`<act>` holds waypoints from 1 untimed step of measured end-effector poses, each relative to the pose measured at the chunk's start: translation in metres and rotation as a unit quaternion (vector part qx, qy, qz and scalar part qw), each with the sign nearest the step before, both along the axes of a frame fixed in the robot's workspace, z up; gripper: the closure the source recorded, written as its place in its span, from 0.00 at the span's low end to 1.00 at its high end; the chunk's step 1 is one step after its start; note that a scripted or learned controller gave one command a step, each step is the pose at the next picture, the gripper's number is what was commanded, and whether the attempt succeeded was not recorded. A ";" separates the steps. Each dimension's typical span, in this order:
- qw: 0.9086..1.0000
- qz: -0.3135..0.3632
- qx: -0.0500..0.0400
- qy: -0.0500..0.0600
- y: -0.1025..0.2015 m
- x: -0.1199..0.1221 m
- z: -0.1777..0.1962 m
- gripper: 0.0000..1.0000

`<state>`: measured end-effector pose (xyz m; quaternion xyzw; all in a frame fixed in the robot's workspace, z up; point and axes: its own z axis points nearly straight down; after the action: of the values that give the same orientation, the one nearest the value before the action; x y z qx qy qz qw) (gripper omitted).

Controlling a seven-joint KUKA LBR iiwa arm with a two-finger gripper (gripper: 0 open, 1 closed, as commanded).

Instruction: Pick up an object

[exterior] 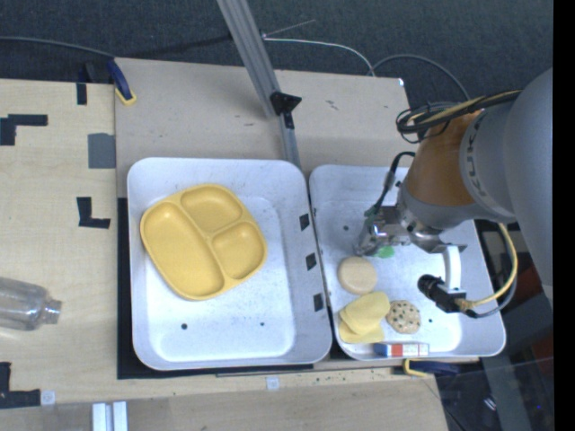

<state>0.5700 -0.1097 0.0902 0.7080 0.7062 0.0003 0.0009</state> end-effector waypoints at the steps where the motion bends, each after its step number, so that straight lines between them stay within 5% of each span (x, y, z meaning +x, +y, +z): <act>1: 1.000 -0.001 0.000 0.003 -0.030 -0.059 0.030 1.00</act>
<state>0.5106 -0.1393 0.1197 0.7085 0.7057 -0.0020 -0.0010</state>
